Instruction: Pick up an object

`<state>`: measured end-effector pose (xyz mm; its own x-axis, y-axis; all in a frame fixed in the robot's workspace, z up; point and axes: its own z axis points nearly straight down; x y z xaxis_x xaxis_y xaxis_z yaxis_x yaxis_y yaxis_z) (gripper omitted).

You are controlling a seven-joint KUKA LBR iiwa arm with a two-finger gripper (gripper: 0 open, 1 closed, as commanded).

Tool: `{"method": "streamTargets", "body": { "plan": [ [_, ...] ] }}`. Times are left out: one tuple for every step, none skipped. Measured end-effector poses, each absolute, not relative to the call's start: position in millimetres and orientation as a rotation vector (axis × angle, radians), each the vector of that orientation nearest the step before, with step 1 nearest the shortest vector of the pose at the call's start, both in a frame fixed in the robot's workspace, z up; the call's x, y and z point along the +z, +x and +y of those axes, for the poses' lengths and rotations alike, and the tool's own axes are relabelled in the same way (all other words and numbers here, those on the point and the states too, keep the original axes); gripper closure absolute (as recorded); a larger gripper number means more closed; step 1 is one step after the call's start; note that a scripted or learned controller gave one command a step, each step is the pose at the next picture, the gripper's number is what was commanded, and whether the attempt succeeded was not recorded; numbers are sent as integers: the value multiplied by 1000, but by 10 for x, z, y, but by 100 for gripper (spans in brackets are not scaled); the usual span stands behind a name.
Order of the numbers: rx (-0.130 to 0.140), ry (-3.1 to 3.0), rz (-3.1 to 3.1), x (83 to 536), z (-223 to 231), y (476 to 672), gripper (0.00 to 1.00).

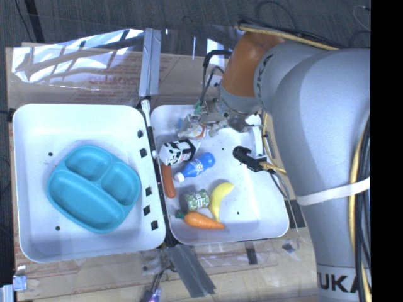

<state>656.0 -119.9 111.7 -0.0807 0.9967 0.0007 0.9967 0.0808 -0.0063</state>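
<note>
My gripper reaches down into the far left part of the right bin, below the orange-banded wrist. Right under it lies a small white and orange item, partly covered; I cannot see whether the gripper touches it. Just in front of it sits a black-and-white cow-patterned toy. A blue bottle lies beside the toy. Nearer the front are a yellow banana, an orange carrot, a small green can and a reddish sausage along the left wall.
The left bin holds a blue divided plate. The big grey arm covers the right side of the right bin. Clear plastic sheeting lies behind the bins.
</note>
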Motion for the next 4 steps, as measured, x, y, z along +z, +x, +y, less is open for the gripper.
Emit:
{"method": "streamTargets", "body": {
  "plan": [
    [7, -2120, -2310, 1223, -1187, 6566, 100],
    [7, -2120, -2310, 1222, -1187, 6565, 0],
    [7, -2131, -2302, 917, -1342, 6563, 0],
    [7, -2131, -2302, 916, -1342, 6563, 0]
  ]
}}
